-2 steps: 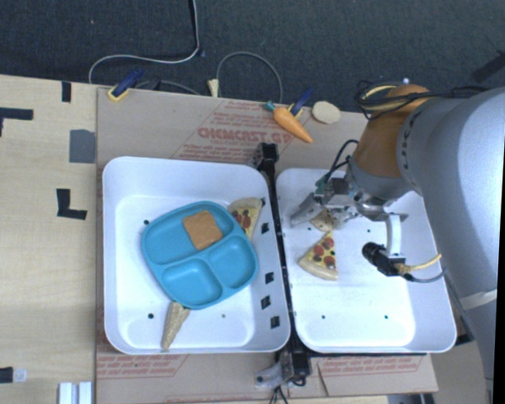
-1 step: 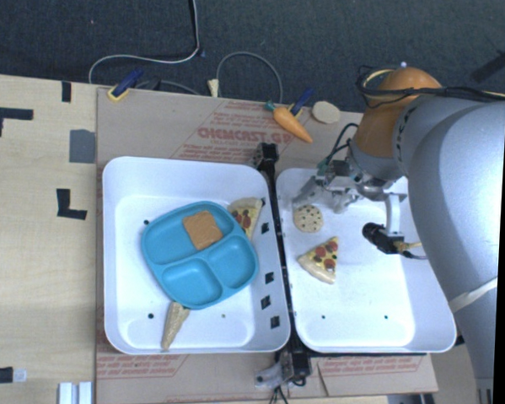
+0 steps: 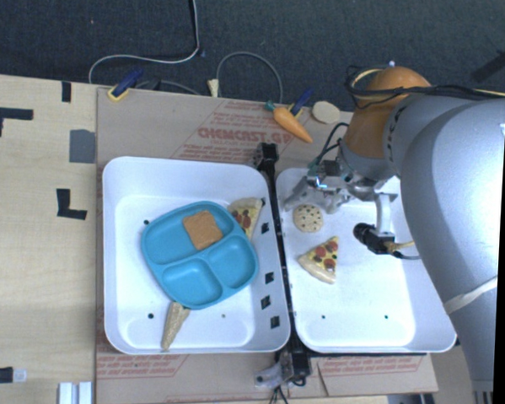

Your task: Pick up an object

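We observe a light wooden table (image 3: 28, 295) bearing black tape marks on its left part, with a brown cardboard sheet (image 3: 231, 132) printed in red lettering laid over it. Behind the table lies dark blue-grey carpet (image 3: 76, 19), across which thin cables (image 3: 194, 33) run in loops.

Two shallow white plastic bins sit side by side on the cardboard, touching along a black clipped seam. The left bin (image 3: 116, 316) holds a blue plastic compartment tray (image 3: 201, 257) with a square tan toast piece (image 3: 203, 229) lying in its upper compartment. A toy pizza slice (image 3: 247, 213) rests just beside the tray's upper right edge, and a beige waffle cone (image 3: 174, 324) lies tilted below the tray, touching its lower rim.

The right bin (image 3: 398, 331) holds a round speckled cookie (image 3: 307, 217) and, below it and apart, a second triangular pizza slice with red toppings (image 3: 321, 260). An orange toy carrot (image 3: 290, 123) and a pale oval object (image 3: 325, 112) lie on the cardboard beyond the bins.

The grey arm with its orange band (image 3: 393, 103) reaches in from the right over the right bin. Its jaws (image 3: 321, 185) hang at the bin's upper left, just above the cookie; we cannot tell whether they are released or clenched, and nothing is seen between them.
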Available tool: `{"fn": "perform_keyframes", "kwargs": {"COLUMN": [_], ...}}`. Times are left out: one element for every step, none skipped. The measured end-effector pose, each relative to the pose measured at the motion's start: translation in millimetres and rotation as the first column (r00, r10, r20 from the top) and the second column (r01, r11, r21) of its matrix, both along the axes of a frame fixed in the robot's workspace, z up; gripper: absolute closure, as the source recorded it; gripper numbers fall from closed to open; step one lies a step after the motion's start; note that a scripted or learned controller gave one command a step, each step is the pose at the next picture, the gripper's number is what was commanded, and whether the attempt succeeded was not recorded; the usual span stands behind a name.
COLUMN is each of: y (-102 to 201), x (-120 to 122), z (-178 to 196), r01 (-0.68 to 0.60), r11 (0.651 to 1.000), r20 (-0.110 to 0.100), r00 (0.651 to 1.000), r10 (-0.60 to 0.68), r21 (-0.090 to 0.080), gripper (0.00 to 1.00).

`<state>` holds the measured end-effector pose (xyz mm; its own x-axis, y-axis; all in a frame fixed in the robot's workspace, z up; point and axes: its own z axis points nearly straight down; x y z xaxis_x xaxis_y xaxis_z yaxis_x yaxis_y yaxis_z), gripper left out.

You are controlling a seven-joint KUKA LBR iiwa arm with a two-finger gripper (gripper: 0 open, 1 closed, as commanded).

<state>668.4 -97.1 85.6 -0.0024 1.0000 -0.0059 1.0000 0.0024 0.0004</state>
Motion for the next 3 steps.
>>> {"fn": "perform_keyframes", "kwargs": {"y": [-33.3,-21.8,-0.3], "x": [-44.1,-112.3,-24.9], "z": [1.7,2.1,0.3], "r01": [0.004,0.002,-0.003], "r11": [1.000,1.000,1.000], "r20": [0.005,0.008,0.007], "r00": [1.000,1.000,1.000], "r10": [-0.004,-0.002,0.003], "r21": [0.005,0.003,0.004], "gripper": [0.00,0.00,0.00]}}
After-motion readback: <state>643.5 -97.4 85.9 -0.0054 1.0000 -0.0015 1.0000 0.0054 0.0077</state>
